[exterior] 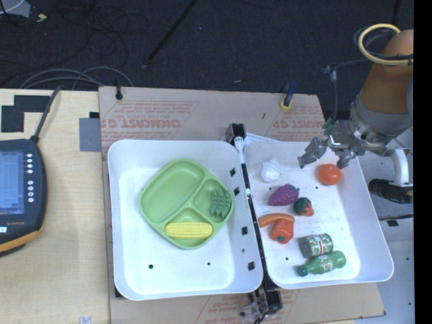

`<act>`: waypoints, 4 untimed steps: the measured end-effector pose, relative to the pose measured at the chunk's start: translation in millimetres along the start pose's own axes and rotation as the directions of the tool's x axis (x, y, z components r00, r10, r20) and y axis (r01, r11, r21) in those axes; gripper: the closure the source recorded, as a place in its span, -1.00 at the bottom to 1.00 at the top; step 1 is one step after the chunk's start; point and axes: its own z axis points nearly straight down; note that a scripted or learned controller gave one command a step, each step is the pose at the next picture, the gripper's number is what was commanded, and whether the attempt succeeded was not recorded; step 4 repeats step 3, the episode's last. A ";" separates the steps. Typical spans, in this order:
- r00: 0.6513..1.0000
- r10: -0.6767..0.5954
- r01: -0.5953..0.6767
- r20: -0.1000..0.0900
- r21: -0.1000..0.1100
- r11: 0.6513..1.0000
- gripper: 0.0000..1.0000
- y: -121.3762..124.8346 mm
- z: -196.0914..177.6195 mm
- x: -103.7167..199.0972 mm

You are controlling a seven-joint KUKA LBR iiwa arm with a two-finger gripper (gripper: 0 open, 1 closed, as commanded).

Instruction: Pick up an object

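1. The gripper (329,155) hangs over the far part of the right bin (378,248), its two dark fingers spread wide with nothing between them.
2. Just near and right of the fingers lies an orange-red tomato (329,174), the closest thing to the gripper. I judge it the likely target, since the fingers straddle the space just above it.
3. The other pickable things share the right bin: a white crumpled piece (271,171) at the far left, a bunch of purple grapes (283,195), a small red-and-green strawberry (303,206), an orange carrot (275,218) touching a red pepper (282,231), then a tin can (316,244) and a green bottle (323,264) lying on their sides at the near end.
4. They lie scattered and mostly apart, which leaves room for fingers to come down around one at a time.
5. The left bin (128,262) holds a green divided plate (177,196) with a yellow corn cob (188,230) and a green pea pod (219,203), each in its own compartment.
6. The cardboard (169,117) under the bins bears red printing seen upside down. I cannot make out the words with confidence. Labels on the can and the bottle are too small to read.
7. A teach pendant (17,184) with a lit screen rests on the bench at the far left.
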 end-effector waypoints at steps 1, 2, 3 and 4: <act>1.000 0.003 -0.003 -0.001 0.005 1.000 -1.00 -35.7 151.9 34.4; 1.000 0.010 -0.010 -0.001 0.003 1.000 1.00 -34.0 135.2 30.8; 1.000 -0.007 0.007 -0.001 -0.011 1.000 1.00 -1.6 39.0 101.4; 1.000 -0.007 0.007 -0.001 -0.011 1.000 1.00 -1.6 39.0 101.4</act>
